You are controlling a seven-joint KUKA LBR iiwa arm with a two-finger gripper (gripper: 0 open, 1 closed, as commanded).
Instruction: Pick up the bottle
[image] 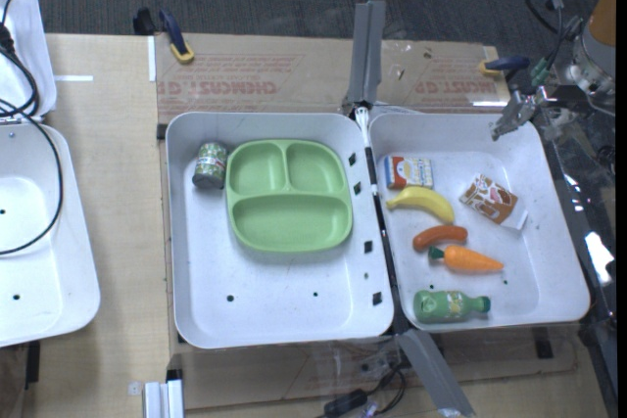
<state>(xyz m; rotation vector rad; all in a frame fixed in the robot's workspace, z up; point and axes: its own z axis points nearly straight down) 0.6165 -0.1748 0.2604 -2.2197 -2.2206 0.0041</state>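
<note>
Up at the far right corner of the right bin, the hand hangs over the rim with nothing in it; I cannot tell how it is set. Well apart from it, the green bottle lies on its side near the front wall, below the carrot. It looks light, smooth, probably slippery plastic. Taking it across the middle of the body seems safest.

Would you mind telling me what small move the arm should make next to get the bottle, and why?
Probably carry the pincer toward the camera, along the right bin, until it hangs over the green bottle. The pincer sits above the bin's far right corner, while the bottle lies on its side at the near edge, apart from the carrot.
</note>
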